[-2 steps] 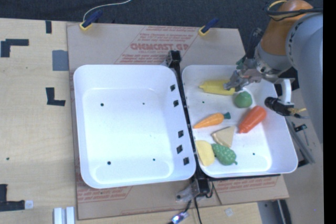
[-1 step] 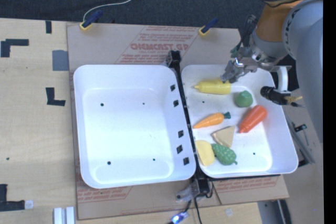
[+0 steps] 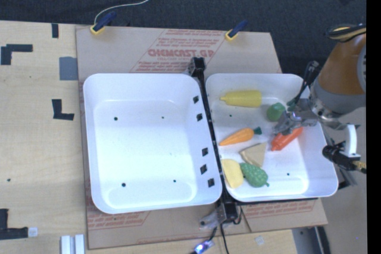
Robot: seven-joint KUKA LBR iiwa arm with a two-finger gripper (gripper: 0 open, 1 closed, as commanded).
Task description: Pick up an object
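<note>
Two shallow white plastic bins sit side by side on the worktop (image 3: pixel 36 146) — the left bin (image 3: pixel 143 140) and the right bin (image 3: pixel 309 181). The right one holds seven toy foods: yellow corn cob (image 3: pixel 241 98), orange carrot (image 3: pixel 237 137), tan wedge (image 3: pixel 255 154), yellow piece (image 3: pixel 232 173), bumpy green piece (image 3: pixel 255 175), round green piece (image 3: pixel 275 110) and red-orange pepper (image 3: pixel 286 139). The grey gripper (image 3: pixel 290 124) hangs just above the pepper — whether its fingers are spread or pinching cannot be told.
</note>
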